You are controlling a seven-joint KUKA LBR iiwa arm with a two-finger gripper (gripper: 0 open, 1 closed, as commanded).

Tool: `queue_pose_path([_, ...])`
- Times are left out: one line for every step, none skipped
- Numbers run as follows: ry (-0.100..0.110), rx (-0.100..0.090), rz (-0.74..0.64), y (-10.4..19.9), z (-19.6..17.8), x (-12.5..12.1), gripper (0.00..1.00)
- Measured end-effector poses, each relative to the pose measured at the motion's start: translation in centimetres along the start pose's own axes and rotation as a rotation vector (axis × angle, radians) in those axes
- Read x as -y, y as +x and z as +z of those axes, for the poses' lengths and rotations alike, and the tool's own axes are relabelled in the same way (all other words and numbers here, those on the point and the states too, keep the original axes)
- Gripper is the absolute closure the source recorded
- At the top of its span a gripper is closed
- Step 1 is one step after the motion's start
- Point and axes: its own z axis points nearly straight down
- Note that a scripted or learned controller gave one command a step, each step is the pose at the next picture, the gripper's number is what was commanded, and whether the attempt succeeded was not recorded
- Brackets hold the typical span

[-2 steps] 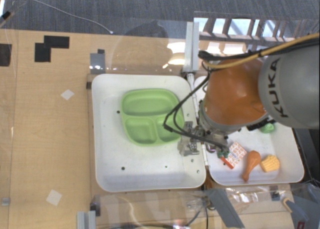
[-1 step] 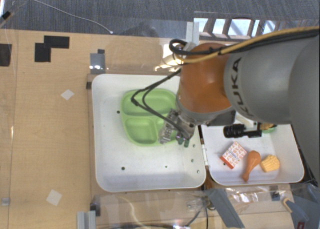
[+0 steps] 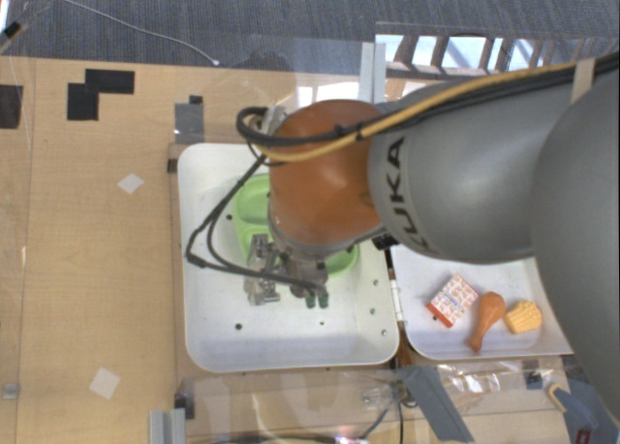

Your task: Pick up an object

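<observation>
My gripper (image 3: pixel 288 282) hangs low over the middle of the left white bin (image 3: pixel 223 335), below the orange wrist band. A bright green dish-like object (image 3: pixel 250 207) lies in that bin, mostly hidden under the arm, with its near edge showing just right of the gripper. I see nothing clearly held by the gripper. In the right white bin (image 3: pixel 421 335) lie a red and white patterned box (image 3: pixel 452 301), an orange-brown drumstick (image 3: pixel 487 319) and a small yellow piece (image 3: pixel 523 316).
The grey arm covers most of the right bin and the back of both bins. Black cables loop from the wrist over the left bin's left half. Wooden bench surface stretches to the left, with black markers at its far edge.
</observation>
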Motion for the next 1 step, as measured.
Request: queue_pose_path([-0.002,0.008,0.001,-0.26,-1.19,-0.01,1.0])
